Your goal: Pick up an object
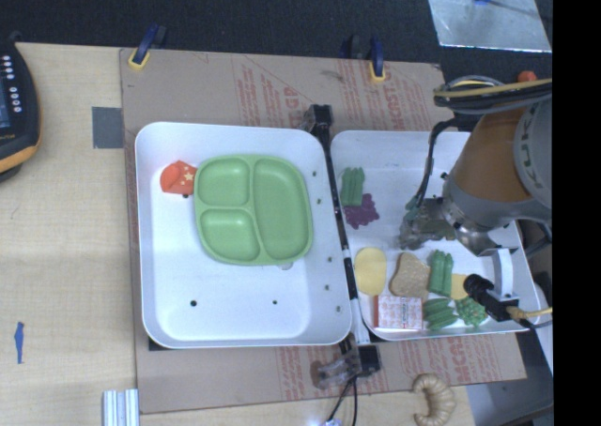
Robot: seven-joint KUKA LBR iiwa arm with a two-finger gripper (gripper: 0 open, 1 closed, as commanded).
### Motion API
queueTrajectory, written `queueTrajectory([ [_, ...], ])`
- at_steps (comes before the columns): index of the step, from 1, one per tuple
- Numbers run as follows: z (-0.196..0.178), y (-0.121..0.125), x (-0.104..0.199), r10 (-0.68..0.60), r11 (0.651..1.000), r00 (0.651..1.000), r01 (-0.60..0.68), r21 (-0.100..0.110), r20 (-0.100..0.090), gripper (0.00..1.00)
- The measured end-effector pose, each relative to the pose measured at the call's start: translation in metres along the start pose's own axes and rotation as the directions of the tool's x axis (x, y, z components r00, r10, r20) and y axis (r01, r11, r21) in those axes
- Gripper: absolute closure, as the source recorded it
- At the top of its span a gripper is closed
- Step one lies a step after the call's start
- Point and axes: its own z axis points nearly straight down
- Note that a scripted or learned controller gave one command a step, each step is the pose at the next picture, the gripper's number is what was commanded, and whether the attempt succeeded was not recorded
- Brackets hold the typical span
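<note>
The arm comes in from the right edge of the frame, its orange band above the wrist, and its tool hangs low over the middle of the right bin. The metal parts at its tip blur together, so I cannot tell how the tool stands, and nothing is visibly caught in it.

Toy foods lie in the right bin. A green ridged piece sits in the upper left of that bin, with a purple grape bunch just below it. Lower down are a yellow piece, a brown bread slice beside it, a green pepper-like piece to the right, a red-and-white carton at the bin's lower edge, and a leafy green piece near the lower right corner.

The left bin holds a green divided plate, with a red toy touching its left rim. Both bins rest on a cardboard sheet on the desk.
</note>
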Motion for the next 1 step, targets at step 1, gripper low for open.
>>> queueTrajectory([
  [1, 0.0004, -0.0001, 0.0001, -0.001, 1.0, 1.0, 0.001, 0.001, 0.0, 0.0],
])
